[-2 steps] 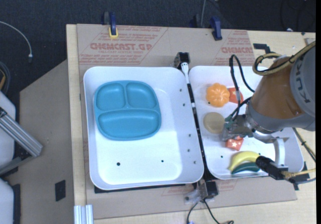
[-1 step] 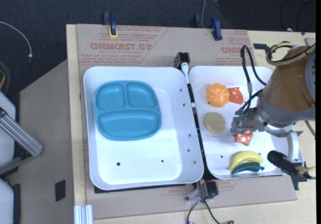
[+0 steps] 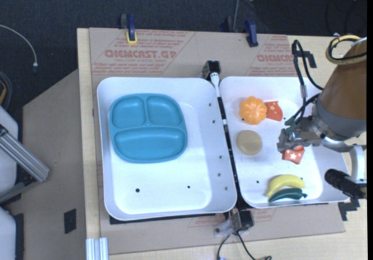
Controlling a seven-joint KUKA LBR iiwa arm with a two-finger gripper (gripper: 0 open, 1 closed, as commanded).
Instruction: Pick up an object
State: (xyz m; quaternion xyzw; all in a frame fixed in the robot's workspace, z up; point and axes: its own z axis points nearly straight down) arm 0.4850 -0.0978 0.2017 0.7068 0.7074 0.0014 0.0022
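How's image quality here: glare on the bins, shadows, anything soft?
Camera view: light is even and diffuse; the left white bin shows a mild sheen but no blown-out glare. The blue tray and orange read crisp with only faint shadows. The claw over the red block is dark and slightly soft, so its detail is hard to resolve. The dark floor is underexposed.

One fixed camera looked down at a slant on the table [image 3: 175, 49] and both white bins [image 3: 116, 195].

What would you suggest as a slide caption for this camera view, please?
KUKA arm's hand low over a red piece in the right bin, near an orange; blue divided plate in the left bin.
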